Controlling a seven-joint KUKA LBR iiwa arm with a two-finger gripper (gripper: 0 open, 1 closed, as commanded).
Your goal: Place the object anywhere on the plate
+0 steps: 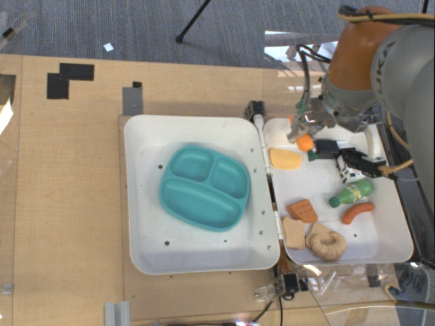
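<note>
A teal plate point(204, 187) with three compartments lies in the left white bin point(146, 250). My gripper point(307, 124) hangs over the back left corner of the right white bin point(397, 240). Directly under it is a small orange toy point(305, 142) with a green end. Whether the gripper touches the toy is unclear from this angle. A yellow toy piece point(285, 159) lies just to the left of the orange one, near the wall between the bins.
The right bin also holds a green bottle point(352, 193), a red sausage point(357, 212), a brown waffle point(302, 210), a bread slice point(294, 233), a tan bagel point(326, 242) and a black-and-white piece point(350, 172). The arm's grey body point(401, 66) overhangs the bin's back right.
</note>
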